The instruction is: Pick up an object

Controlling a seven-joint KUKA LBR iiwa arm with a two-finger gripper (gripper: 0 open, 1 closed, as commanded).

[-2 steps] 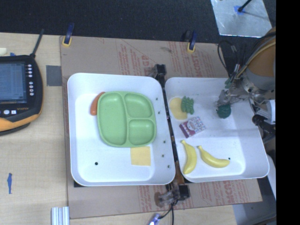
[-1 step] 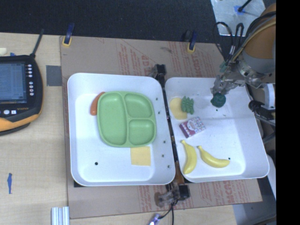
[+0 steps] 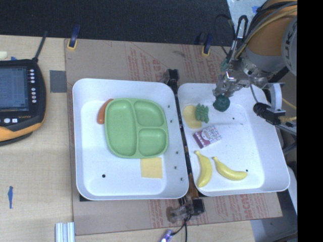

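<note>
Prob. a robotics lab: teach pendant, clamped cardboard on bench, white bins w/ toy food.

Both bins are white. One holds a green tray and yellow square; the other, yellow bananas and a dark green ball.

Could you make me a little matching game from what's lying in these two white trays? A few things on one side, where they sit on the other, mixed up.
Things:
1. green divided plate
2. yellow cheese slice
3. two bananas
4. dark green round object

Places:
A. right bin, near edge
B. left bin, middle
C. right bin, far side, right below the gripper
D. left bin, near side, just in front of the plate

Pairs: 1-B, 2-D, 3-A, 4-C
</note>
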